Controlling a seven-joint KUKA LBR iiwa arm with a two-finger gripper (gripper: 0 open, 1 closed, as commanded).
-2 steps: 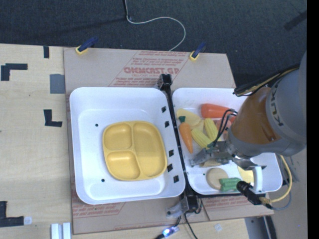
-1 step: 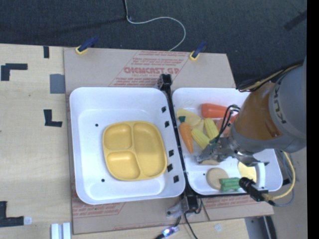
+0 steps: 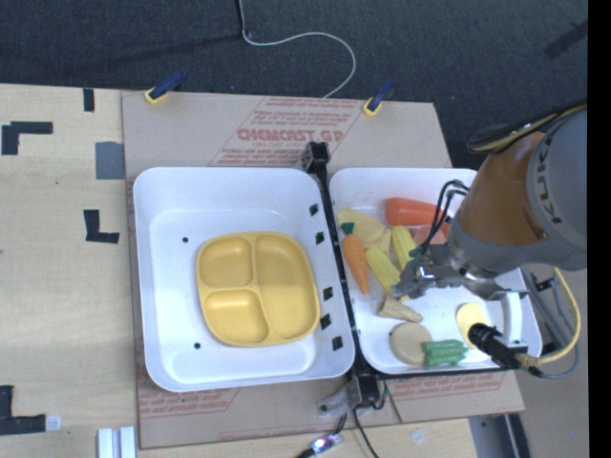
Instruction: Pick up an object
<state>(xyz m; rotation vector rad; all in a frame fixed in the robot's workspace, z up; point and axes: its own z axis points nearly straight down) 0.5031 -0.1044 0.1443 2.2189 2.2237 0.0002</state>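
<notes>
From my remote seat, the camera looked down at a slant on a pale wooden bench (image 3: 57, 284) with a brown cardboard sheet (image 3: 286, 132) laid across it. Beyond the bench, dark carpet (image 3: 115, 17) ran along the top of the view, crossed by a thin white cable (image 3: 315, 41).

Two shallow white bins sat side by side on the cardboard, touching along a black clip strip. The left bin (image 3: 158, 256) held a yellow tray (image 3: 258, 287) with three sections, lying flat near its middle.

The arm (image 3: 520, 208), grey with an orange band, reached in from the right and covered much of the right bin (image 3: 382, 356). Its gripper (image 3: 412, 282) was down among the toy food in that bin's middle. I could not tell from this angle how the tool was set or whether it had anything in it.

The toy food was crowded in the right bin. A red-orange pepper (image 3: 410, 210) lay near the far wall. A carrot (image 3: 356, 260) lay along the left wall, with corn (image 3: 382, 265) just beside it, close to the gripper. Toward the near wall sat a tan round piece (image 3: 408, 342), touching a small green piece (image 3: 444, 353). A yellow round piece (image 3: 470, 315) lay near the arm's black fitting.
</notes>
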